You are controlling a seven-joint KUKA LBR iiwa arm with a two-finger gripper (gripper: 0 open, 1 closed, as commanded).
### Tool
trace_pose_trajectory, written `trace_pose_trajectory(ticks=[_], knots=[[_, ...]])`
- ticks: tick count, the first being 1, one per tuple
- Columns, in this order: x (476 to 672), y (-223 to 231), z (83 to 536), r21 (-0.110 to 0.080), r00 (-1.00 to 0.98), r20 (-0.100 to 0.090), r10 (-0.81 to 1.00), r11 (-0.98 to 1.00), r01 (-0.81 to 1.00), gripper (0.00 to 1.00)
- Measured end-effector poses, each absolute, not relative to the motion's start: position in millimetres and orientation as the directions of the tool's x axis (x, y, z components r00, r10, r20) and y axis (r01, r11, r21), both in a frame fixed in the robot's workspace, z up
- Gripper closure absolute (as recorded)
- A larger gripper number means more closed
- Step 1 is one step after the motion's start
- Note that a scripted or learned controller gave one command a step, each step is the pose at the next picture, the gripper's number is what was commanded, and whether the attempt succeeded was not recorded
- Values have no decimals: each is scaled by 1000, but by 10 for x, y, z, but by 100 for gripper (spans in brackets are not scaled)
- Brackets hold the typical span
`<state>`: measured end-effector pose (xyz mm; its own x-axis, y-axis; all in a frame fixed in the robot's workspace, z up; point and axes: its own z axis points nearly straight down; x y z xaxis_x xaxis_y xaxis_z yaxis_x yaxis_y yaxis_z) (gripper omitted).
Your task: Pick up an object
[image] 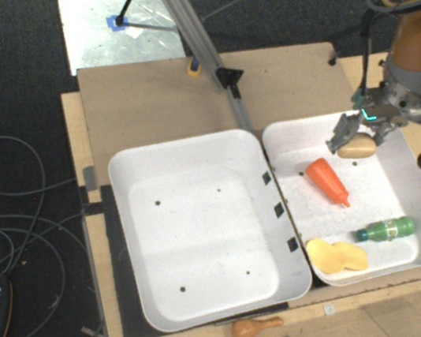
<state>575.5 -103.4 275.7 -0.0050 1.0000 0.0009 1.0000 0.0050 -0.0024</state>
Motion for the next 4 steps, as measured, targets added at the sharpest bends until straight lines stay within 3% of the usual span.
trace_pose_trajectory(ticks=[1, 4], knots=[[5761, -1037, 2775, 1, -3, 0, 1000, 3, 1000, 0], [5699, -964, 1283, -4, 1, 1, 1000, -1, 1000, 0]])
